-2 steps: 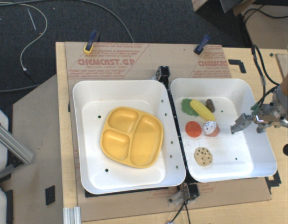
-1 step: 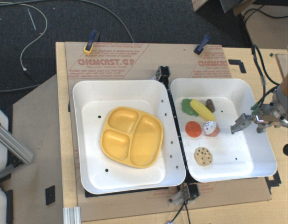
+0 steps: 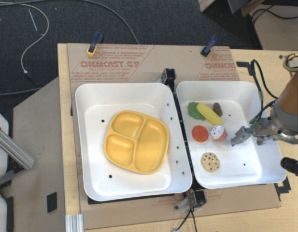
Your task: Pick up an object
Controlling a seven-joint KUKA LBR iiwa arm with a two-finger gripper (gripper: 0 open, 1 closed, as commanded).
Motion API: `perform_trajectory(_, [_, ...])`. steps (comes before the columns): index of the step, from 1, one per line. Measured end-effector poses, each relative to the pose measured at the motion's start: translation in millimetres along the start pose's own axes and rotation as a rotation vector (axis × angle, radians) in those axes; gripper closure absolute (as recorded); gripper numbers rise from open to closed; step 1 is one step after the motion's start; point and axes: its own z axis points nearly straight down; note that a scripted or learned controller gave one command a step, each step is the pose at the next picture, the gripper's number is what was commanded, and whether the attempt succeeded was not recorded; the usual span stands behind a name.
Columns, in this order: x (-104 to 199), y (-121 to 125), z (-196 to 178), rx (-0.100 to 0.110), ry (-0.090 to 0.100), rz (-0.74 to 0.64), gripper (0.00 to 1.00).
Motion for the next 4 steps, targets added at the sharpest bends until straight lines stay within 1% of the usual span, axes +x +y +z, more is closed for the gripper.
perform_trajectory(1, [1, -4, 61, 0.001, 0.001, 0.000, 0.00])
perform_trajectory(2, [1, -4, 68, 0.002, 0.001, 0.000, 0.00])
perform_trajectory(3, [1, -3, 57, -0.001, 0.001, 0.000, 1.00])
perform_trajectory(4, [-6, -1, -3, -0.005, -0.003, -0.001, 1.00])
